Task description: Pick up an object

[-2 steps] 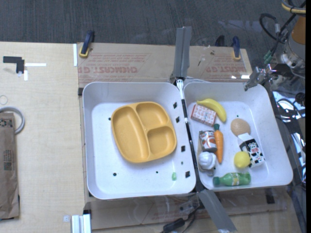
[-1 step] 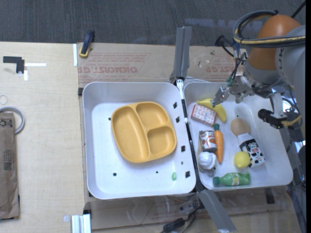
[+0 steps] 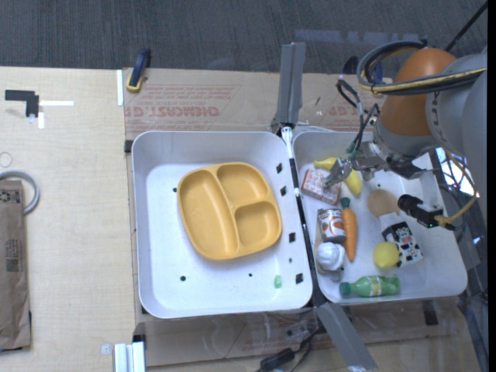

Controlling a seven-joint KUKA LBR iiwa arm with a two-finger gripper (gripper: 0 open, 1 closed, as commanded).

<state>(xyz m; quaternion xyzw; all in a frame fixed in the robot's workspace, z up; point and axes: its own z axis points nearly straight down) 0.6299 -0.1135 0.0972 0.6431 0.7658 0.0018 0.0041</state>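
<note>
Clutter fills the right bin (image 3: pixel 442 281), and that is where I am reaching from the right. My gripper (image 3: pixel 339 174) hangs low near the bin's far left corner, just beside a banana (image 3: pixel 350 178) and a small pink packet (image 3: pixel 316 184). At this slant I cannot tell how my gripper is set, and I see nothing I could call held.

Things to pick lie close together, I judge because they were simply tipped in: a small can (image 3: pixel 332 224) touches a carrot (image 3: pixel 349 233), with a white ball (image 3: pixel 329 256) at the can's near end, a lemon (image 3: pixel 386 254) just beside a black-and-white toy (image 3: pixel 403 241), and a green bottle (image 3: pixel 371 287) lying on its side along the near wall. A pale tan piece (image 3: pixel 380 203) sits near the middle.

In the left bin (image 3: pixel 155 285) a yellow divided plate (image 3: pixel 229 209) lies flat, well apart from my work. Both bins rest on a brown cardboard sheet (image 3: pixel 194 99) over a pale wooden bench (image 3: pixel 70 208), with a paper bag (image 3: pixel 13 262) at its left edge and dark carpet (image 3: pixel 194 14) beyond.
</note>
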